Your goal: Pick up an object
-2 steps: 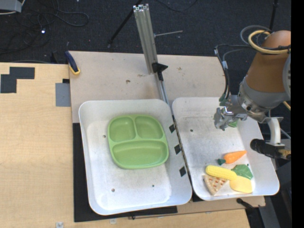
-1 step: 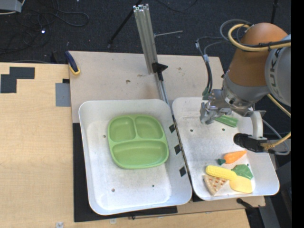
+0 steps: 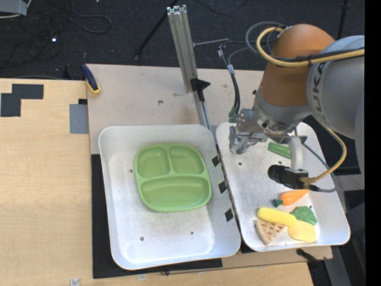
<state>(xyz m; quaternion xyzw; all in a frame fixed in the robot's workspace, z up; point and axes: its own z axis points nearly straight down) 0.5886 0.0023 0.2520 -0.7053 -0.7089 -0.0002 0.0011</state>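
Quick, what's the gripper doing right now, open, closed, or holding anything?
Gripper: hangs over the far end of the right bin; cannot be told whether open or closed, and nothing is seen held in it.

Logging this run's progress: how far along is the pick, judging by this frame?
Done: the arm has reached over the right bin, with the end effector low at its far left part. In hand: nothing visible between its fingers. Left: the grasp and lift. The corn, carrot, sandwich wedge and yellow piece lie at the bin's near end. The green plate sits in the left bin.
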